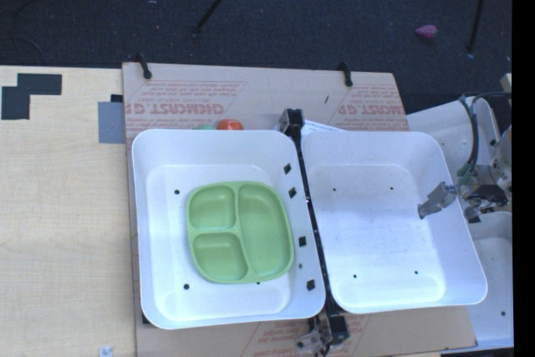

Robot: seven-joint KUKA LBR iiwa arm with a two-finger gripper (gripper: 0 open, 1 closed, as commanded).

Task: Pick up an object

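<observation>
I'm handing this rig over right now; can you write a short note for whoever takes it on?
Pincer: at the right bin's right wall, low over the floor, nothing seen between its fingers; open or shut not clear.
Things: green divided plate lies flat in the left bin. A small orange thing sits behind that bin, on the cardboard.
Done: nothing picked.
Left: grasp and lift an object.

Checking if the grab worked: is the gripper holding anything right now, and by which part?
Nothing is held. The gripper sits at the right bin's right edge, and the green tray lies in the left bin.
</observation>
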